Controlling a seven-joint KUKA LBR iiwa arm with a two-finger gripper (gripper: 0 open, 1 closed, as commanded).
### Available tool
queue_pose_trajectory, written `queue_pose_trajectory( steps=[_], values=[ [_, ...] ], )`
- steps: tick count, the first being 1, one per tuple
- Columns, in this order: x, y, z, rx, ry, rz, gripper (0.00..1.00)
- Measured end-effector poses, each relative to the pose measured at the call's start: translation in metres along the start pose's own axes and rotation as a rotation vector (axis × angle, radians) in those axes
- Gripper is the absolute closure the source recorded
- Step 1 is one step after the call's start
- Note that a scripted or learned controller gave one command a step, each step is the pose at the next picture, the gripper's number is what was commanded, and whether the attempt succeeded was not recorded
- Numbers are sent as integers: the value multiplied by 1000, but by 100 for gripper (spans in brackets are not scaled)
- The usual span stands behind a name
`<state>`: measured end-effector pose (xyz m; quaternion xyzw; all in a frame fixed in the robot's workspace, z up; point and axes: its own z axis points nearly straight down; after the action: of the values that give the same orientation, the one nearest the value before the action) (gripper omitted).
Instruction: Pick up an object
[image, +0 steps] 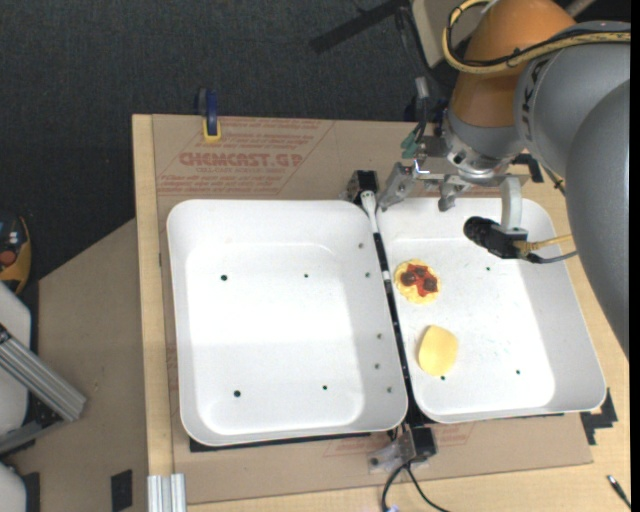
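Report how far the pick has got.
Done: nothing looks picked; the arm is only positioned at the back of the right bin. In hand: the gripper hangs over that bin's far edge with nothing visible between its fingers. Left: both candidates lie on the bin floor near its left wall, the yellow piece with red topping and the plain yellow piece in front of it. Descent, grasp and lift remain.

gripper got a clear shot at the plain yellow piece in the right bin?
Probably yes. The plain yellow piece lies flat by itself on the right bin floor, apart from the red-topped piece and just off the wall nearest the left bin. The gripper hangs over the bin's far edge, nothing between.
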<state>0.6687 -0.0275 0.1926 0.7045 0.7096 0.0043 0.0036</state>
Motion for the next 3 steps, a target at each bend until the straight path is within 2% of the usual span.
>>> queue_pose_trajectory(
  steps=[1,2,3],
  values=[
    [-4,-1,-4,7,-2,5,100],
    [75,1,-96,-1,2,-2,100],
    [113,1,-174,1,1,1,100]
  ],
)
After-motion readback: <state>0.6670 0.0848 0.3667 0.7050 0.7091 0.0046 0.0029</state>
